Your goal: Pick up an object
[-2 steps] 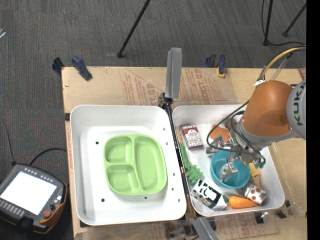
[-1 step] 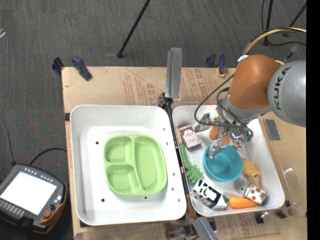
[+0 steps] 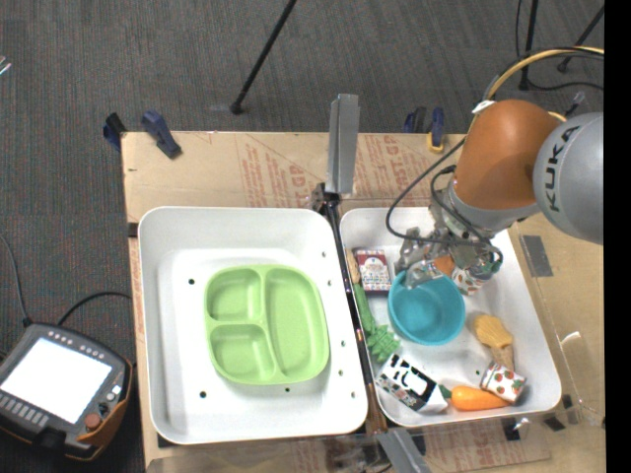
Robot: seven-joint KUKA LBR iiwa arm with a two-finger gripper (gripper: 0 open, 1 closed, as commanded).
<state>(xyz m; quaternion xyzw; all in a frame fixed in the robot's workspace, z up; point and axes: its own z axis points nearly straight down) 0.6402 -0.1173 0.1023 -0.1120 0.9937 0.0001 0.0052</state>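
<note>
The gripper (image 3: 441,264) hangs low over the teal bowl's (image 3: 426,310) far rim in the right bin (image 3: 540,348); I cannot tell its state. Descending onto that rim risks tipping the bowl against the small carton (image 3: 373,269) beside it

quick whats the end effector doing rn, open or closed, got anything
End effector: low over the right bin, at the far rim of the blue bowl; open or closed cannot be told, and no object shows held in it.

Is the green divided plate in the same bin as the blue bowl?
No, the green divided plate lies in the left bin, the blue bowl in the right bin.
</note>
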